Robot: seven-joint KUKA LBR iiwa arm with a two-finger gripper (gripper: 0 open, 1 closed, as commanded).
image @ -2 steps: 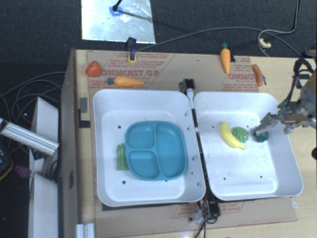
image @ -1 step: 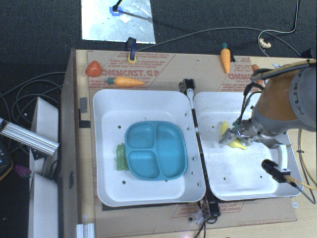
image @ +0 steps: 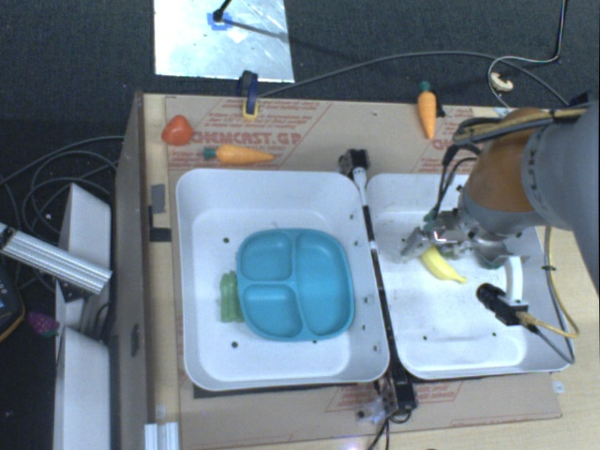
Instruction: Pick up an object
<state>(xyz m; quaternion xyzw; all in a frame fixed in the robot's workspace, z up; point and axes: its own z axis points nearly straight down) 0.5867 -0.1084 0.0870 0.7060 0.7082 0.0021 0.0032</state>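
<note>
- A tomato (image: 177, 130) is seen on the bench (image: 309, 125) behind the left bin (image: 192, 251), near that bin's far left corner.
- A carrot (image: 243, 155) lies flat on the bench just behind the left bin's far rim, to the right of the tomato.
- A green object (image: 229, 296) is found inside the left bin, touching the left edge of a blue divided plate (image: 294, 283).
- The blue divided plate is set near the middle of the left bin, with three compartments visible.
- A black clamp (image: 354, 164) is placed at the far end of the seam where the left bin meets the right bin (image: 469, 350).
- A second carrot (image: 427, 111) lies on the bench behind the right bin, well to the right of the left bin.
- The hand (image: 433, 240) is lowered into the right bin, just right of the seam with the left bin; whether it is wide or narrow cannot be told, as its tip is blurred and partly covered by the wrist.
- A banana (image: 441, 264) lies on the floor of the right bin, just beside and below the hand; it cannot be told whether it is touched.
- The grey arm (image: 553, 172) with its orange band (image: 502, 172) is reached over the right bin's far right part.
</note>
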